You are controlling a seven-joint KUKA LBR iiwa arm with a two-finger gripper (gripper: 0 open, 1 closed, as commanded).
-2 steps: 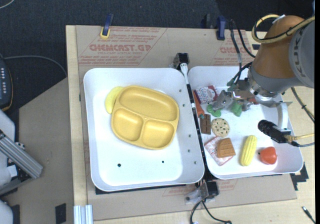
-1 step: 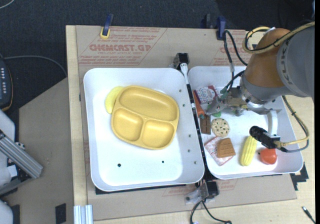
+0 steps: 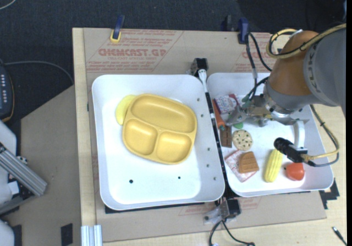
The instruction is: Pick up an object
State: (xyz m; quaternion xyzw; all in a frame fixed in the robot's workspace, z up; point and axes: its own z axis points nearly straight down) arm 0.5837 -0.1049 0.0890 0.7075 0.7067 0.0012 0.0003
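Sitting in the middle of the right-hand bin [image 3: 322, 181], on the right side of the frame, is a round cookie [image 3: 242, 140], and the gripper [image 3: 245, 114] hangs just above it in the picture. Whether the gripper is open or closed, I can't tell from this angle, and nothing can be seen held in it.

Just left of the cookie a brown bar [image 3: 225, 136] lies along the bin's left wall. Above that, up by the gripper, there's a crinkly red-and-white packet [image 3: 225, 102]. Below the cookie sits a tan cracker [image 3: 248, 162] on a clear wrapper. To its right comes a yellow corn cob [image 3: 273, 165] standing on end in the frame, and beside that a red-orange tomato [image 3: 295, 171], down in the lower right corner of the bin.

Coming in from the right edge is the arm [image 3: 327, 69], grey with its orange band [image 3: 289, 71] bulging over the upper part of the bin.

Over in the left-hand bin [image 3: 110, 184], centre frame, a yellow divided plate [image 3: 159, 128] lies with a yellow disc [image 3: 123, 109] poking out at its upper left. Both bins rest on a brown board [image 3: 165, 47] with red lettering.
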